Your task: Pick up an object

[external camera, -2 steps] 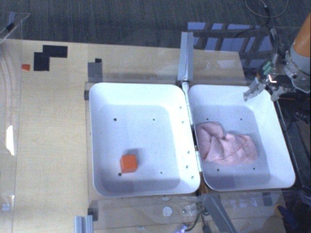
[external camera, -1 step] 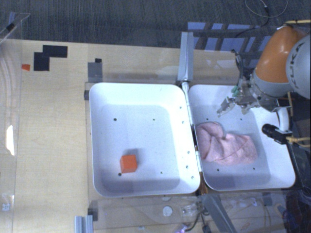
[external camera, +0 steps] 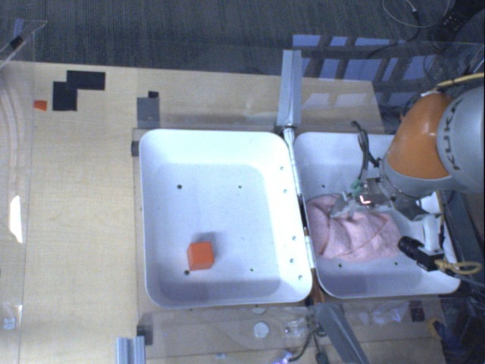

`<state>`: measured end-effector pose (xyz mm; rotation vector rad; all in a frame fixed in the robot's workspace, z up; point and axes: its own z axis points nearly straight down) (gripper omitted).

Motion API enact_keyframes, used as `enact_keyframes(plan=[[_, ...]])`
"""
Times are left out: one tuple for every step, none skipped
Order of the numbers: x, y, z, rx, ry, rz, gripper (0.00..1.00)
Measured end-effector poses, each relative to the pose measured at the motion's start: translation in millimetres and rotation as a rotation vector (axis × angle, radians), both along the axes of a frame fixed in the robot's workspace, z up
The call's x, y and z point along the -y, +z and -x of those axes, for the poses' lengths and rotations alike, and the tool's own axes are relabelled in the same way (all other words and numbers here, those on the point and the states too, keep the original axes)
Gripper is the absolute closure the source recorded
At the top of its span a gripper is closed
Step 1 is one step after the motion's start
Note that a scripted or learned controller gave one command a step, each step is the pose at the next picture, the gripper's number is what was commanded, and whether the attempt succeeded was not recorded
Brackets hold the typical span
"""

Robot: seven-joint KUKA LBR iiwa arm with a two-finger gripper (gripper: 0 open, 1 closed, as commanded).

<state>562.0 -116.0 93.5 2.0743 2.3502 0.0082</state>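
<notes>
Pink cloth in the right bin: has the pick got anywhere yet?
Nothing looks lifted. The pink cloth lies bunched on the right bin floor, with the gripper low at its upper edge; a grasp can't be confirmed. The orange block sits untouched in the left bin. Lifting remains.

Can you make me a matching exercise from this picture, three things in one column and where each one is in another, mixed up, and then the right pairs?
Things:
1. orange block
2. pink cloth
3. gripper

Places:
A. lying in the right bin
B. over the cloth's upper edge
C. in the left bin, near its front left corner

Pairs: 1-C, 2-A, 3-B
</notes>
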Motion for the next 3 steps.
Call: enact_keyframes(plan=[[-24.2, -3.6, -31.2, 0.004, -0.093, -0.002, 0.00], [10.1, -3.2, 13.2, 0.007, 0.069, 0.003, 0.00], [-30.1, -3.3, -15.4, 0.007, -0.055, 0.000, 0.00]])
